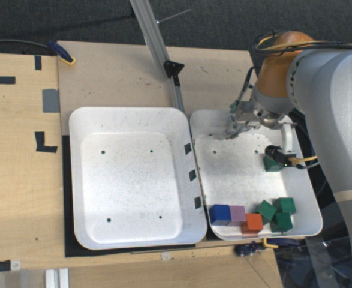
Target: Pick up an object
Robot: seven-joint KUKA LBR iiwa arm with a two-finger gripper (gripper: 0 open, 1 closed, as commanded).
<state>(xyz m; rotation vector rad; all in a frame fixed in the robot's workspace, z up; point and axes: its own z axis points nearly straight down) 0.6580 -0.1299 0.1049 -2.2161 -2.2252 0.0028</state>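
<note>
My gripper (231,129) hangs over the far left part of the right bin (235,176), with bare bin floor under it. Along that bin's near wall lie a blue cube (220,213), a purple block (237,213), an orange cube (253,222) and three green blocks (282,221). Another green block (272,164) lies by the bin's right wall, beside a black part of the arm's cabling. All the blocks are well apart from the gripper, and I see nothing held in it.
The left bin (128,173) lies beside the right one. A slanted metal bar (155,35) runs down to the bins' far junction. The arm's grey body (319,101) covers the right bin's far right side.
</note>
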